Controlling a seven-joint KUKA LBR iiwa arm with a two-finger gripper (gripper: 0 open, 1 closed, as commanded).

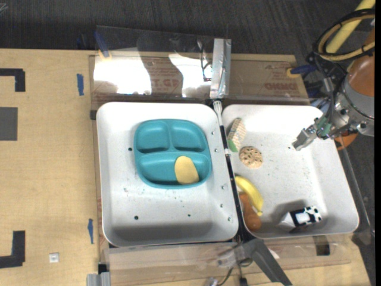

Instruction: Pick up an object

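My gripper (303, 138) hangs over the right side of the right bin (333, 177), above bare white floor, with nothing seen between its fingers. In that bin a round speckled cookie (250, 157) lies left of centre, about ninety pixels left of the gripper. A ridged pale piece (236, 133) lies against the left wall. A yellow banana (250, 194) and an orange-brown item (252, 218) sit at the front left. A small black and white toy (306, 217) rests near the front wall.
The left bin (113, 177) holds a teal divided tray (156, 137) with a yellow oval item (186, 170) in its front compartment. A clear plastic panel (172, 64) stands behind the bins. Yellow and black cables (342, 37) loop at the upper right.
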